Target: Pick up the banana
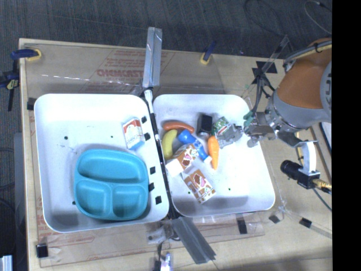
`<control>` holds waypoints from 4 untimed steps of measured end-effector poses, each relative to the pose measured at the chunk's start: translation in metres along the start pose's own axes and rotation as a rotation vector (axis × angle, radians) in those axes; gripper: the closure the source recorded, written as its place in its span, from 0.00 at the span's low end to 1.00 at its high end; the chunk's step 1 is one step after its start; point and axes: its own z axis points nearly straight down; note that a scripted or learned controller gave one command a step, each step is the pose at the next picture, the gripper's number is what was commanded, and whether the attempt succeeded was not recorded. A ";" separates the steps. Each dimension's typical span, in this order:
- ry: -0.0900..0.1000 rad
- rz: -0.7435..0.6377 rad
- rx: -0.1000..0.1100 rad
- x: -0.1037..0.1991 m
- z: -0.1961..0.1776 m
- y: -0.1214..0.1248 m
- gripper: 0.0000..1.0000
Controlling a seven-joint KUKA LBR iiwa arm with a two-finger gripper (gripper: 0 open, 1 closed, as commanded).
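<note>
Worktop (84, 66) carries two shallow white bins side by side; left bin (67, 123) and right bin (248, 179) meet along a central divider. Arm (304, 89), grey with orange band, enters from the right and hangs over the right bin's upper right rim; gripper (251, 131) sits at that rim, just beside a green-and-grey packet (224, 130); whether the jaws are spread or pressed together cannot be told, detail too small.

Left bin: blue compartment tray (113, 184) in the lower half; small red-and-white carton (132, 132) above it, near the divider.

Right bin, cluster at left centre: banana (168, 142) lies close to the divider, partly under a blue-and-white bottle (192, 147); red sausage-like item (177, 126) touching its top end; brown patterned carton (198, 185) below; carrot (213, 149) beside the bottle; small black block (204, 123) above the carrot. Banana well apart from the gripper.
</note>
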 end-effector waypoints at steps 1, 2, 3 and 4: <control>0.001 -0.032 0.000 -0.008 -0.003 -0.012 0.00; 0.000 0.341 0.002 0.073 0.108 -0.019 0.00; 0.000 0.342 0.001 0.073 0.108 -0.019 0.00; 0.002 0.219 -0.027 0.085 0.151 0.023 0.00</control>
